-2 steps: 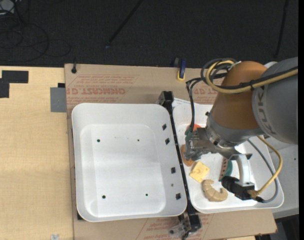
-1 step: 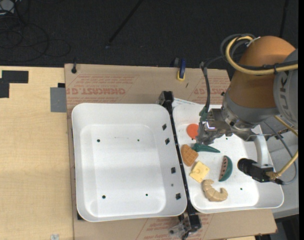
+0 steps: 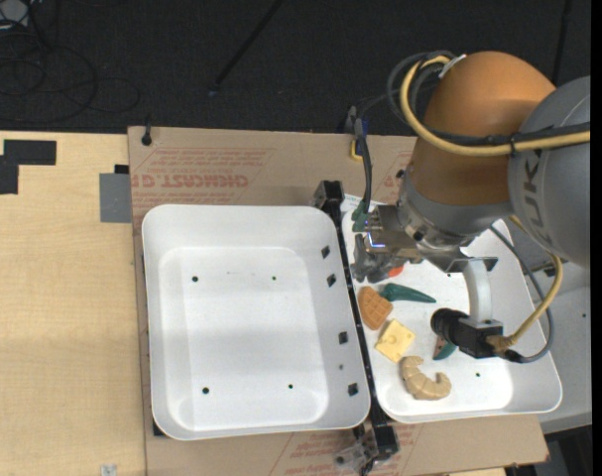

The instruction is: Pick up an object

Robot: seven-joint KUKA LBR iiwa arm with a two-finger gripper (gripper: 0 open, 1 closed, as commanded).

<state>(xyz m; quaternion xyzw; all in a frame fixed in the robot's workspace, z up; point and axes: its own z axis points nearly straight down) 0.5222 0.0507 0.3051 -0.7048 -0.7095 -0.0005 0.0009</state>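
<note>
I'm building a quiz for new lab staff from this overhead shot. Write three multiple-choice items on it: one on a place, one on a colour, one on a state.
1. Where do the toy food pieces lie?
A. in the left bin
B. in the right bin
C. on the wooden bench

2. What colour is the square, cheese-like piece?
A. yellow
B. blue
C. red

3. How does the arm stand relative to the bins?
A. over the left bin
B. over the right bin
C. away from both bins

Answers:
1 B: the waffle-like piece, cheese-like piece and croissant-like piece all rest in the right bin, none in the left bin.
2 A: the cheese-like piece is pale yellow.
3 B: the arm hangs over the right bin's far end, with the gripper near the divider.
</note>
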